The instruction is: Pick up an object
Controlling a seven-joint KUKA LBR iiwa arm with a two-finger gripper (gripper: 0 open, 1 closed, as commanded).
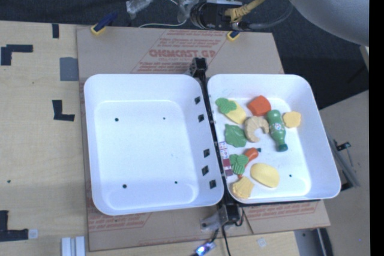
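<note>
One fixed camera above my bench

It looks down at a slant on both shallow white plastic bins [144,147]; my arm enters from the right.

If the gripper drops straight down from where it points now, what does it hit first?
The gripper hangs past the far edge of the brown cardboard sheet, short of both bins. Straight down it would likely meet the dark floor or that sheet's edge, not the toys in the right bin. Depth is unclear.

The two white bins [96,99] look like smooth, slightly glossy plastic. The sheet under them [180,54] is matt brown cardboard. The green bottle [277,129] shines like plastic. The gripper [163,0] at upper centre looks metallic.
</note>
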